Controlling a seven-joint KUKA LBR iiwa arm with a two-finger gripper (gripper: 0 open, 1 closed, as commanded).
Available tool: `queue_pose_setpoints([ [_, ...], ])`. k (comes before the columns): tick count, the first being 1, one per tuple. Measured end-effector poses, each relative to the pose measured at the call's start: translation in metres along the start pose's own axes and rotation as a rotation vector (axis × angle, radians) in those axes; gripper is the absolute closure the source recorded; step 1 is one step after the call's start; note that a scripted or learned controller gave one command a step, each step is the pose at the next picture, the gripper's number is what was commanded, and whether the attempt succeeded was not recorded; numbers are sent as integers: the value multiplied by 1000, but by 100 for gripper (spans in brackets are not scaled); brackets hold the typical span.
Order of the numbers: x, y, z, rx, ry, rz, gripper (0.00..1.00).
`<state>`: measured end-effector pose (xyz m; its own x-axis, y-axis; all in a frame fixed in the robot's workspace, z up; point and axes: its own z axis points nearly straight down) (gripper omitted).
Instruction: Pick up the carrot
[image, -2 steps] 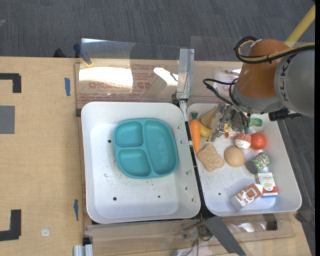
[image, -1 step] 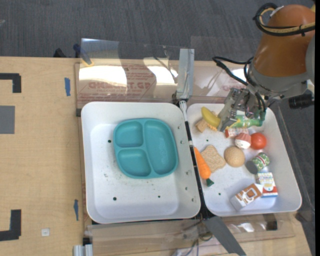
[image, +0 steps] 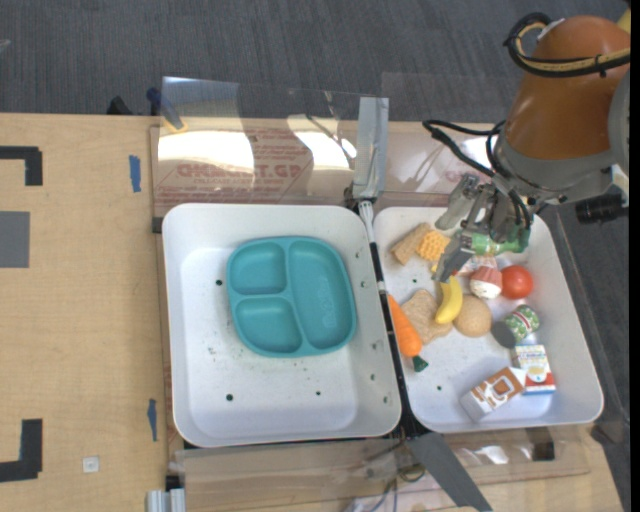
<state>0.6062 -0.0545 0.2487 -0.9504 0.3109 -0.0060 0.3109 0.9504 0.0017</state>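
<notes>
Jaws (image: 458, 255) state unclear above the right bin (image: 575, 390); carrot (image: 404, 328) lies at its left wall.

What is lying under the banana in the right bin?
The banana lies partly across a tan bread slice, its lower end beside a round beige item. The bread it covers is hidden. The carrot lies just left, at the bin edge.

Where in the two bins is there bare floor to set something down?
Left bin: open floor below and left of the teal plate. Right bin: bare strip between carrot and cartons; crowded around the banana.
</notes>
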Motion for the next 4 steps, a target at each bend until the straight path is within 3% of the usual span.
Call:
queue_pose_setpoints([
  [1,87,-21,66,1,9,-36,0],
  [2,-12,44,64,-1,0,208,0],
  [3,31,-45,144,0,-4,197,0],
  [4,68,-61,151,-9,-32,158,0],
])
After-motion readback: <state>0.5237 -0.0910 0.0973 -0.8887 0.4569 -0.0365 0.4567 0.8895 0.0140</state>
